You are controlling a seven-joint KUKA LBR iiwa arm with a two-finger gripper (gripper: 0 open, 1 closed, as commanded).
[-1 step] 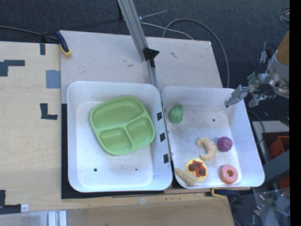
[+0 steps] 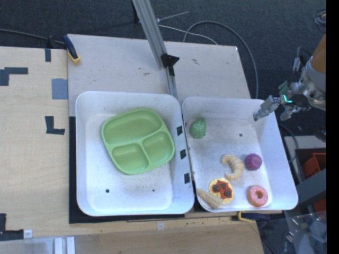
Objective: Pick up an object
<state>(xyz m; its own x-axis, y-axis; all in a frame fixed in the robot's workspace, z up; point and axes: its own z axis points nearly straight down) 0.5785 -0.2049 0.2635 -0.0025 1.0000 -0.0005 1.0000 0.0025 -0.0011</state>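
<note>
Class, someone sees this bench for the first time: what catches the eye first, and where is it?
The light green plastic three-compartment tray dominates the left white bin. The right white bin holds small toy foods: a green round one, a purple one, a pink ring doughnut. The gripper hovers over its upper right rim.

No legible text, labels, brands or numbers

No writing can be read on any surface. The blue and grey tape patches [image 2: 59, 88] on the pale wooden counter [image 2: 32, 157] are blank, and the small dark marks along the edge where the two shallow white plastic bins [image 2: 85, 142] meet are too small to be made out as characters. The light green, three-compartment plastic tray [image 2: 139, 140] carries no print, and nothing is seen written on the toy food pieces in the right bin.
</note>
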